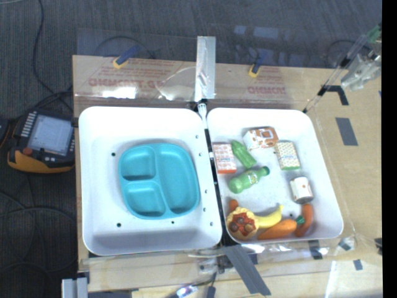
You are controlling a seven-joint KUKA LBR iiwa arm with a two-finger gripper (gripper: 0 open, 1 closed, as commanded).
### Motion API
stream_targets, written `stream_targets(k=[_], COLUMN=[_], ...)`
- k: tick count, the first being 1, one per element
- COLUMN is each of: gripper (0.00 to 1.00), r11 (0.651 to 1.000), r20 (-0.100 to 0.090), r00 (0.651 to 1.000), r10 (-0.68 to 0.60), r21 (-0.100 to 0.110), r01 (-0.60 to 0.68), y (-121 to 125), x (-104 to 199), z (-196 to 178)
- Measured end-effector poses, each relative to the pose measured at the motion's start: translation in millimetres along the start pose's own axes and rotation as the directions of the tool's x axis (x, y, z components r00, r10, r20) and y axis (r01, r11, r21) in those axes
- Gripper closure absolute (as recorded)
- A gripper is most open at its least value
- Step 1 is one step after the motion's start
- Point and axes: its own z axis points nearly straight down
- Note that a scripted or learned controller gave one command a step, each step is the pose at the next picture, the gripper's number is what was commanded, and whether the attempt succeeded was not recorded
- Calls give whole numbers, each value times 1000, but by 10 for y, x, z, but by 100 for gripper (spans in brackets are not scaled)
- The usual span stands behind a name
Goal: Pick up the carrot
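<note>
The orange carrot (277,230) lies on its side at the front of the right bin (322,160), close to the front wall. A yellow banana (270,218) lies just behind it and touches it. At the carrot's right end sits a shorter orange-red vegetable (305,219), and at its left end a cluster of red and yellow fruit (241,223).
Also in the right bin are a green bottle (247,179), a green vegetable (243,154), a red packet (223,157), two small boxes (260,137) (287,155) and a small can (301,189). The left bin (99,135) holds a blue divided tray (160,179).
</note>
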Motion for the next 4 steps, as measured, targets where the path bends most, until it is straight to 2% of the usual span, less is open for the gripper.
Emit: stream_targets(k=[1, 2, 3, 4], gripper=[100, 0, 0, 0], r11=[940, 940, 902, 693], r20=[-5, -5, -4, -3], r00=[940, 940, 902, 693], r10=[342, 342, 432, 721], r21=[3, 2, 6, 6], r01=[-342, -342, -432, -720], y=[269, 268, -7, 408], x=[63, 62, 82, 139], z=[-256, -257, 483, 190])
